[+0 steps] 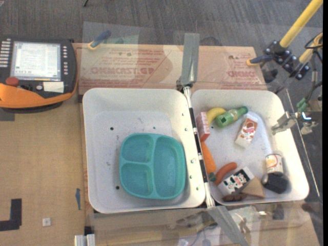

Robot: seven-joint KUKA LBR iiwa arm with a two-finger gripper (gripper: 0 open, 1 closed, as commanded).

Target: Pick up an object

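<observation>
Camera view, looking down on both bins. The objects available for picking all lie in the right bin [287,137].

Far group: a yellow banana [215,113] touches a green bottle [230,116] that lies on its side. A small red box [203,124] stands just left of them against the wall between the bins. A white and red carton [247,130] lies tilted just right of the bottle.

Left wall: an orange carrot [208,159] lies along the dividing wall, near the middle of its length. A red sausage-shaped piece [226,171] lies at a slant just beside it.

Near group: a white box with dark markings [236,181] lies next to a brown wedge [252,189]; whether the two touch cannot be told. To their right, a small can [274,163] stands upright, with a black lump [277,182] just on its near side.

The left bin [102,117] holds a teal divided tray [152,166], lying flat toward the near right corner, with three compartments.

A cardboard sheet [169,68] lies on the bench beyond both bins. An orange and grey teach pendant [36,73] with a lit screen rests at the far left. A yellow pole [305,17] slants across the far right corner.
</observation>
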